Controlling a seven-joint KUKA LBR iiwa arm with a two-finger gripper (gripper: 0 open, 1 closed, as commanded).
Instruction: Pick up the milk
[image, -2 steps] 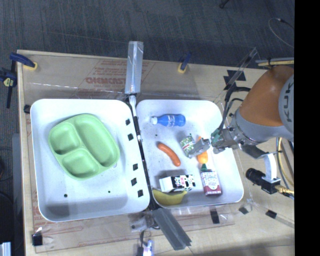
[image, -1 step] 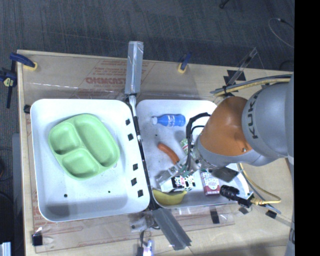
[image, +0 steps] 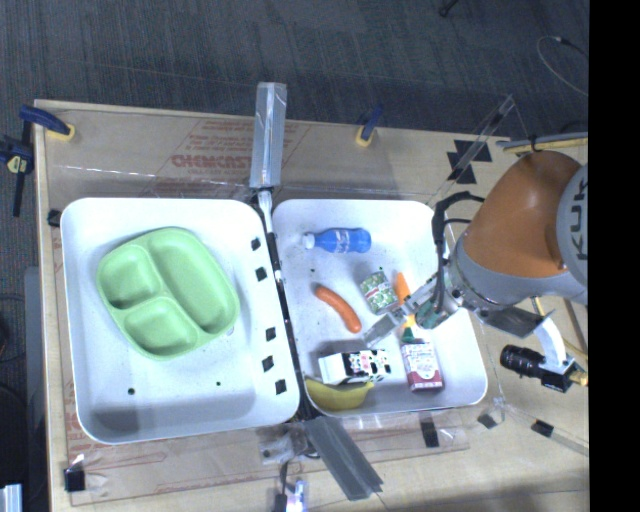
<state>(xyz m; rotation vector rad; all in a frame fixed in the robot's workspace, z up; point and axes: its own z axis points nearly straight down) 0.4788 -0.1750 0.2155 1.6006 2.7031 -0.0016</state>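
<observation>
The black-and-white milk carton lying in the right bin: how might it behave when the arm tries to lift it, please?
The small black-and-white cow-print milk carton looks boxy and flat-sided, so it probably won't roll. It lies against a yellow banana and near a red carton, so it may nudge them. It seems toy-sized, likely light.

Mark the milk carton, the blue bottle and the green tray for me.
milk carton (image: 356, 365): camera view, its cow-patterned side.
blue bottle (image: 343, 240): camera view, middle of its body.
green tray (image: 205, 290): camera view, ridge between compartments.

The grey arm (image: 520, 285) wears a broad orange band, with a black cable looping beside it
</observation>
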